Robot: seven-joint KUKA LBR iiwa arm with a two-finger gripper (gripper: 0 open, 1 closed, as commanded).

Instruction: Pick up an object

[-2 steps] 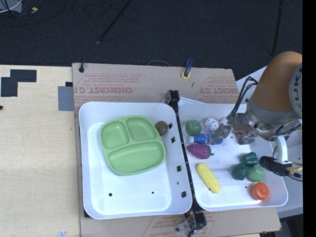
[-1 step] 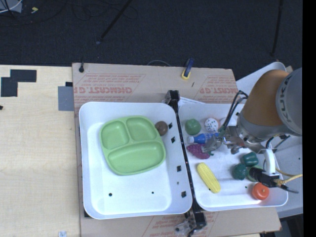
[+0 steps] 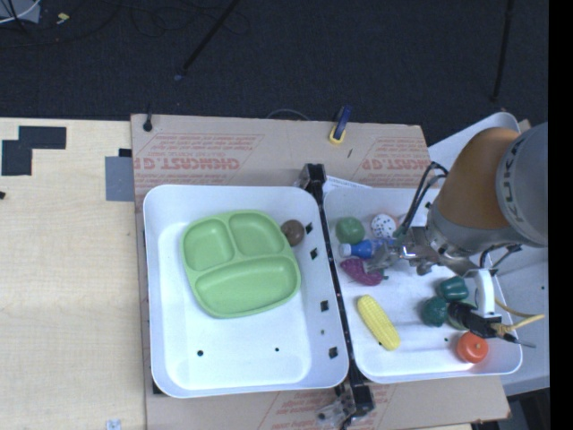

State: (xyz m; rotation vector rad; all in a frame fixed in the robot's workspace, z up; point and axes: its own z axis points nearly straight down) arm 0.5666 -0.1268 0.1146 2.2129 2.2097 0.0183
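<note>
Yellow corn (image 3: 379, 322) below-left of tool (image 3: 387, 256), apart.

Robotics laboratory test cell. Indicators: a grey industrial arm (image 3: 524, 186), two white bins (image 3: 170, 330) on a cardboard-lined bench (image 3: 54, 276), loose cables (image 3: 27, 7) behind.

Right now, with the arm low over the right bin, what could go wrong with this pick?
1. The pincer sits among a blue item, a purple one and a spotted white ball; it may nudge them or catch two at once.
2. The ball looks round and may roll away.
3. The green objects lie near the arm and could be bumped.
</note>
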